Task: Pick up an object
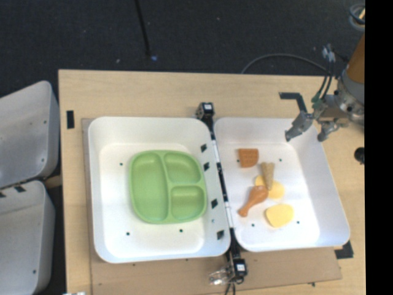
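Observation:
The right bin (319,183) holds several toy food pieces: a brown bread slice (248,157), a tan cone (268,174), an orange chicken drumstick (253,200), a yellow piece (275,190) under the cone and a yellow slice (279,215) near the front. My gripper (310,129) hangs over the bin's far right corner, well apart from the food. Its two grey fingers (297,128) stand spread apart with nothing between them.
A green three-compartment plate (167,185) lies in the left bin (104,165). A black divider with clips (216,177) runs between the bins. Cables (276,60) loop behind the right bin. The wooden bench (123,91) surrounds both bins.

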Controlling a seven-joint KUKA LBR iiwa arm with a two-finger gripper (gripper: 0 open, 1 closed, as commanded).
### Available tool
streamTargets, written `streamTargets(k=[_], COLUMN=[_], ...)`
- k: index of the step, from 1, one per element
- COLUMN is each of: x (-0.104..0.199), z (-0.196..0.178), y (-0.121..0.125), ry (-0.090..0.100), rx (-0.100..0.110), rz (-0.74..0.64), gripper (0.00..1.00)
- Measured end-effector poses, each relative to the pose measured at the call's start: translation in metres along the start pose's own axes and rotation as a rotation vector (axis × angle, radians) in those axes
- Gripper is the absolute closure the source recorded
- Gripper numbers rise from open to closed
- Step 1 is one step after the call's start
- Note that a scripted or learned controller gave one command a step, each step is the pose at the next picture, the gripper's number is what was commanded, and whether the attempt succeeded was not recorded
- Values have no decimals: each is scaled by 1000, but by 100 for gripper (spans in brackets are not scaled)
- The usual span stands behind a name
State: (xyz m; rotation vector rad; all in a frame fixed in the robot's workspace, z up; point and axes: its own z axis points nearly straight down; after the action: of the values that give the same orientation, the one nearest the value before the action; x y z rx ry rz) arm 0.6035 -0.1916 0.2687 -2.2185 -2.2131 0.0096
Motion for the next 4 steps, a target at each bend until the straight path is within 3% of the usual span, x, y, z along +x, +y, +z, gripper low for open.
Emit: streamTargets(k=[1,4], x=[1,-19], z=[-7,164], y=[2,1], ry=[-2,-3], rx=[-11,-9], rz=[-3,1], gripper=[0,0])
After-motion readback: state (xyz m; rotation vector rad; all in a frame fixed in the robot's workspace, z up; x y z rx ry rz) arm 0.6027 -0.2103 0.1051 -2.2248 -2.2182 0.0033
